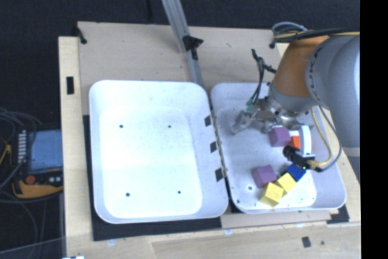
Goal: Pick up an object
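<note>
1. Nearest to us in the right bin (pixel 330 194) sits the yellow block (pixel 273 192), with a second yellow block (pixel 285 181) touching it just behind and a blue block (pixel 296 171) right after that, so the three make a little diagonal chain.
2. Just left of that chain is a purple block (pixel 263 175), sitting on its own with bare floor on its left side. Looks like the easiest grab to us.
3. Further back there's another purple block (pixel 279 136), with an orange piece (pixel 295 141) beside it, both tucked right under the wrist.
4. The gripper (pixel 245 120) is low over the far-left part of that bin. We can't tell if its fingers are apart or together, and nothing shows between them.
5. So we reckon we're at the reaching step, nothing picked yet. Next move probably needs the gripper lined up over one block and dropped straight down.
6. The left bin (pixel 100 148) sits alongside.
</note>
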`<action>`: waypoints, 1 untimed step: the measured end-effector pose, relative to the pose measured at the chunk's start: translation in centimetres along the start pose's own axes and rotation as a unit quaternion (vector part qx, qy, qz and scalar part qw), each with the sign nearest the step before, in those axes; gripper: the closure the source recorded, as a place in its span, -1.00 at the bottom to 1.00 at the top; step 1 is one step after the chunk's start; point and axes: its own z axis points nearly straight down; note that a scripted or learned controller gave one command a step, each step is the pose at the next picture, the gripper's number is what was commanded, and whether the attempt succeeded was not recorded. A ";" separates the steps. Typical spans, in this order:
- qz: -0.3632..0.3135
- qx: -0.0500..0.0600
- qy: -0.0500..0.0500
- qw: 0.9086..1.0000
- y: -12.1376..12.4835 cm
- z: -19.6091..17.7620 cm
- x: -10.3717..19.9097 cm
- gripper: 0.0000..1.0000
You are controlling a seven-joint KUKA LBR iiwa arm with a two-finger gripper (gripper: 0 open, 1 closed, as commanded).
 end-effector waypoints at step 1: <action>0.003 -0.003 0.000 1.000 0.1 -1.3 -0.1 1.00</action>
